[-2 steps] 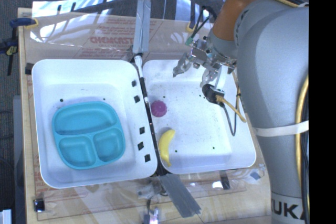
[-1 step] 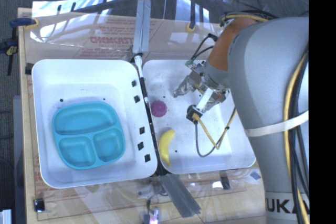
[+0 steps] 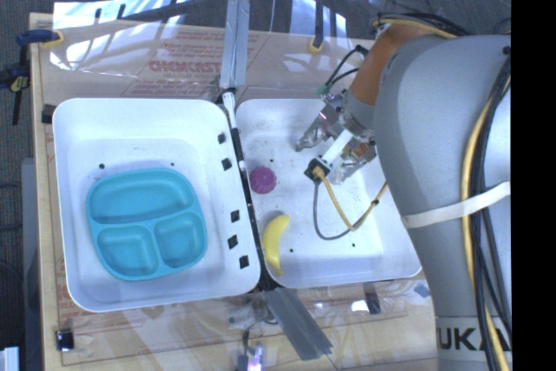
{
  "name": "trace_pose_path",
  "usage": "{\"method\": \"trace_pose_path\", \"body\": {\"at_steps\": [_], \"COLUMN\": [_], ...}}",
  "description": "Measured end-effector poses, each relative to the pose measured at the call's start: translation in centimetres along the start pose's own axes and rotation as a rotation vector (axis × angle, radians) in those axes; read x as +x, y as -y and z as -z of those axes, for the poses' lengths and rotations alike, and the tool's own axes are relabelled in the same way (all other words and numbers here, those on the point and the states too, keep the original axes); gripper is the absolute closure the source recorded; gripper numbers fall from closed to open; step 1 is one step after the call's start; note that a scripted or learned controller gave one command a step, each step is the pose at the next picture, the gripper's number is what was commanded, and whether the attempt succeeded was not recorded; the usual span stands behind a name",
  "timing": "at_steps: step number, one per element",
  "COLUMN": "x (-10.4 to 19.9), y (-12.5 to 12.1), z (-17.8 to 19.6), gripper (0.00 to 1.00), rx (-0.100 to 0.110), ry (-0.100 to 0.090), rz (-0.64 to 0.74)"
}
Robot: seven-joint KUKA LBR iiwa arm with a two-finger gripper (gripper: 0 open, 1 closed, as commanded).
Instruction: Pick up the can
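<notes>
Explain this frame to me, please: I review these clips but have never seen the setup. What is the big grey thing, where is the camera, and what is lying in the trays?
The grey bulk with the orange band is a robot arm, reaching in from the right. Its hand hangs over the right bin; I cannot tell whether it holds anything. The single camera sits above the bench and looks down at a slant. The right bin contains a small purple round object and a yellow banana, lying apart near the divider. A thin cable loops below the hand. The left bin contains a blue divided plate. I cannot make out a can.
</notes>
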State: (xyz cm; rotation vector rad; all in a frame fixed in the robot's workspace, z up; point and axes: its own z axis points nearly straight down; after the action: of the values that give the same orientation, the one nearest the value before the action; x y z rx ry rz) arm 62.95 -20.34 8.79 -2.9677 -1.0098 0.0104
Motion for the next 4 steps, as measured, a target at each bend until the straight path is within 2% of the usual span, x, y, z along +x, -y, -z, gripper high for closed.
{"method": "trace_pose_path", "body": {"at_steps": [1,2,3,4], "x": [-2.2,0.1,-1.4,1.0], "y": [2.7,-0.5,0.3,-1.5], "z": [-0.1,0.0,0.0,0.0], "gripper": [0.0,0.0,0.0,0.0], "rx": [0.001,0.0,0.003,0.001], "ry": [0.0,0.0,0.001,0.0], "rz": [0.057,-0.159,-0.364,-0.447]}}
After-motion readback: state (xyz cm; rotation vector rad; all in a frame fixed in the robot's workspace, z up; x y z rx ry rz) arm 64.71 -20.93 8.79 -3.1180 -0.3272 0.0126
